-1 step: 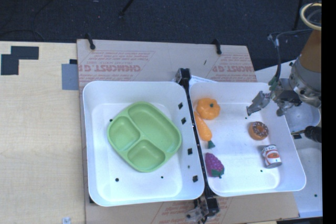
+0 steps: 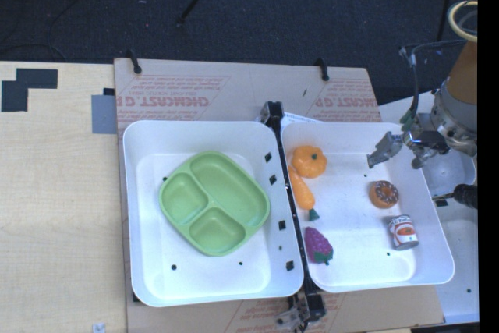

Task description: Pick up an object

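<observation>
Overhead view of the bench with two white bins side by side. The gripper [image 2: 401,150] hangs over the upper right part of the right bin [image 2: 351,277], its two fingers spread apart with nothing between them. The step in hand is judged to be the approach: no object is yet grasped.

Candidate objects all lie in the right bin. The doughnut [image 2: 383,194] sits nearest, just below the gripper, and the small can [image 2: 402,232] lies below the doughnut, near the bin's right wall. The orange pumpkin [image 2: 309,161] and the carrot [image 2: 302,193] rest against the left side, close to the black divider [image 2: 282,199], with the purple grapes [image 2: 317,244] lower down. The left bin [image 2: 148,277] holds a green sectioned plate [image 2: 214,202].

The next move probably calls for centring the spread fingers over one object, most readily the doughnut, then descending and closing. The doughnut lies flat and low, so the fingers would need to reach almost to the bin floor to straddle it.

Open floor surrounds the doughnut on all sides, giving free room for descent. The can's closeness to the right wall, and the pumpkin's and carrot's closeness to the divider, leave less room for a finger on those sides.
</observation>
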`<state>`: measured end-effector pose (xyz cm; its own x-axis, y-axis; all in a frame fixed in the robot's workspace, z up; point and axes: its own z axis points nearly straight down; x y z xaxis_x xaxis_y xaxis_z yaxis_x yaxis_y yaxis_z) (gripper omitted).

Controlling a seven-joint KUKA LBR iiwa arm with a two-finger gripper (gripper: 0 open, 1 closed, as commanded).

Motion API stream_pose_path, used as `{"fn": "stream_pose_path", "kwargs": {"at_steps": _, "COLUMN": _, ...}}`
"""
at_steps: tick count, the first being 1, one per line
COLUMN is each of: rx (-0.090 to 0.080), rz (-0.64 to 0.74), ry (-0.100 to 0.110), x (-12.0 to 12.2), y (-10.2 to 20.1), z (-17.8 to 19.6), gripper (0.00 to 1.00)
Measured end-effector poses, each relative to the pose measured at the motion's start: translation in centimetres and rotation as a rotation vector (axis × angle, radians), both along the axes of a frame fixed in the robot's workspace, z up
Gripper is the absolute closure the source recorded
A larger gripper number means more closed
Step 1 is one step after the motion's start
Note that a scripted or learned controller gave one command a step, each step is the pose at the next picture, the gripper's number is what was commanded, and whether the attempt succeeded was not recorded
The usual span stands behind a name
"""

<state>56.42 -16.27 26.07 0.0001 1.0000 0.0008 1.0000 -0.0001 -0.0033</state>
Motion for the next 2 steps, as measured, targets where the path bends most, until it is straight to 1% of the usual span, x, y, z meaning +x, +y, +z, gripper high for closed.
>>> {"fn": "stream_pose_path", "kwargs": {"at_steps": 1, "rx": 0.002, "rz": 0.000, "ry": 0.006, "x": -0.4, "y": 0.4, "z": -6.4, "gripper": 0.00}}
{"fn": "stream_pose_path", "kwargs": {"at_steps": 2, "rx": 0.001, "rz": 0.000, "ry": 0.004, "x": 0.0, "y": 0.7, "z": -12.7, "gripper": 0.00}}
